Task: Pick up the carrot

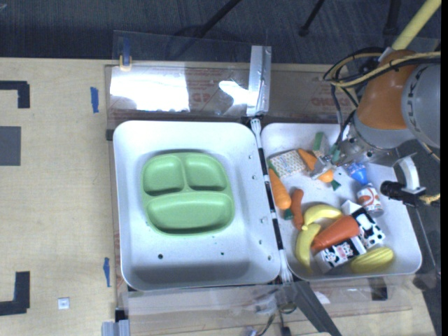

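Nearest the camera, at the front of the right bin [409,254], lies a heap of toy food: a yellow banana [306,238] curling round the left side, a second yellow piece [372,259] at the front right, and a black-and-white patterned block [348,247] between them. Across the top of this heap rests a thick orange-red carrot [336,231], its point aimed toward the front left and its broad end up against the block.

A little further back, along the bin's left wall, lies a slimmer orange carrot [281,192] with a green top, and just beside it a reddish sausage-shaped piece [297,207]. This slim carrot is the clearer target — it lies free on its left side, near the wall.

It is probably hollow plastic: light, stiff and smooth, so it may slip or roll if pinched near the tapered tip. The best hold is likely across its thickest middle, with the approach turned so one finger fits between carrot and sausage.

Further back, a checked packet [285,163] and small orange scraps [308,159] lie under the pincer [330,161], which hangs low over the bin's rear. Whether it is parted or closed, or has anything in it, I cannot tell.

The left bin [133,257] holds a green divided plate [187,191] on the worktop [56,187].
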Controlling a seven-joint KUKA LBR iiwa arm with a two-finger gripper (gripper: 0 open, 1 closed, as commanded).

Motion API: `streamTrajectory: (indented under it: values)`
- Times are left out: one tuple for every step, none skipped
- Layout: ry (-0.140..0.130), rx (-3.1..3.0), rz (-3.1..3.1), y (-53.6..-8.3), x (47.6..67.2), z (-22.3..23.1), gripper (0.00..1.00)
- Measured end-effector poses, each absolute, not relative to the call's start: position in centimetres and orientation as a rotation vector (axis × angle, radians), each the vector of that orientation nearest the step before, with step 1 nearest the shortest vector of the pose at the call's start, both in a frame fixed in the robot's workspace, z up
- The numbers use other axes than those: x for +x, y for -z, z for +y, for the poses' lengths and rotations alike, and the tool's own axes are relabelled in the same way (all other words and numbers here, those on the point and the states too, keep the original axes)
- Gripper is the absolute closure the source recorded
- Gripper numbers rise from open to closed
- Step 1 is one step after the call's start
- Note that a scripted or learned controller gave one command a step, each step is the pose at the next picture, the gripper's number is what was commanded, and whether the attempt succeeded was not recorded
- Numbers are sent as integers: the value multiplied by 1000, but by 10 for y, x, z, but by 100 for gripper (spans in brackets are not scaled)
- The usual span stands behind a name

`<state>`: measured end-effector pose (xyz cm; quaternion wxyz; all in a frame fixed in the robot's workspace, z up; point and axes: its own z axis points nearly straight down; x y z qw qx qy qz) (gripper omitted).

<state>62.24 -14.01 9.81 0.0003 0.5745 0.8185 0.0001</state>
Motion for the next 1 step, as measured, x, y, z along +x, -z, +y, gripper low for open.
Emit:
streamTrajectory:
  values:
    - [1,1635,2683,-210,613,-103,100]
